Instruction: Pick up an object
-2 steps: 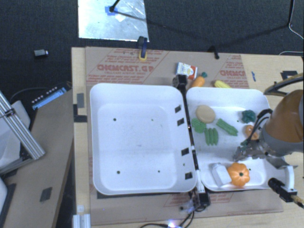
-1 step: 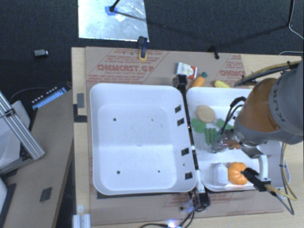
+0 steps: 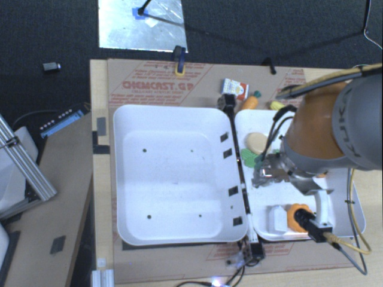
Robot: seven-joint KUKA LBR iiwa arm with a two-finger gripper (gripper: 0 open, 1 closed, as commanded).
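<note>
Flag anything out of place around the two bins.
An orange carrot-like item and a small printed packet lie outside the bins, on the cardboard behind the right bin, rather than inside with the other objects.

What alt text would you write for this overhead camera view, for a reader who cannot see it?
A grey robot arm with an orange band reaches from the right over the right shallow white bin, which holds a round beige object, a green item and an orange object. The left shallow white bin sits beside it on a brown cardboard sheet.

The arm (image 3: 353,121) was grey with a broad orange band (image 3: 314,127); black cables (image 3: 276,130) ran beside its metal wrist.
</note>
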